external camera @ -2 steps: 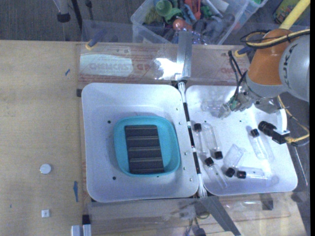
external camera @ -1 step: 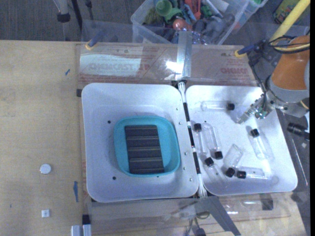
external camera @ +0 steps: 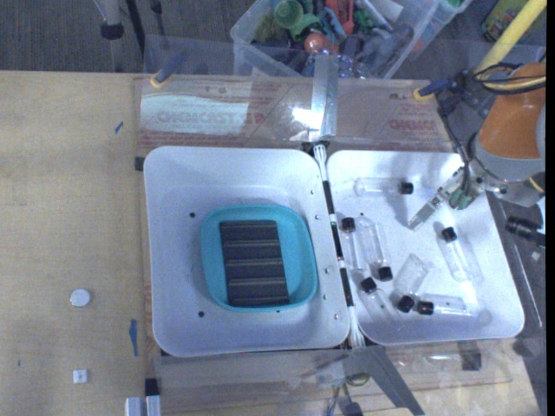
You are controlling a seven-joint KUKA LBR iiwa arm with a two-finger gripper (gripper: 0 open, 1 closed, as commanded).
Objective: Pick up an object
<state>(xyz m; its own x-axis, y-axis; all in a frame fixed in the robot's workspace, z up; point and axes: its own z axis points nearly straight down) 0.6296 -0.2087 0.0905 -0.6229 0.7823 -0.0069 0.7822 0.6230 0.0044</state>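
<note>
A small round grey disc [external camera: 80, 298] lies on the wooden bench [external camera: 61, 189] at the left of the frame, with a tiny white square piece [external camera: 80, 375] below it.

The left bin [external camera: 165, 180] occupies the centre-left. Inside it rests a teal tray [external camera: 212, 241] with rounded corners, and a dark ribbed rectangular block [external camera: 254, 263] sits in that tray.

The right bin [external camera: 507, 310] adjoins the left bin along a shared centre edge. It contains several clear plastic vials with black caps, lying on their sides:
- one vial [external camera: 379, 185] near the upper edge of the bin;
- one vial [external camera: 364, 237] just right of the centre edge;
- one vial [external camera: 458, 255] toward the right side;
- one vial [external camera: 411, 280] at lower centre;
- one vial [external camera: 444, 304] near the lower edge.

The gripper [external camera: 423, 216] hangs over the upper right part of the right bin, pointing down and left, apart from the nearest vials. The image is too coarse to tell whether it is open or closed. Nothing is visibly held between them.

Above the bins, at the top centre, a clear storage box [external camera: 260, 37] holds assorted coloured toys.
</note>
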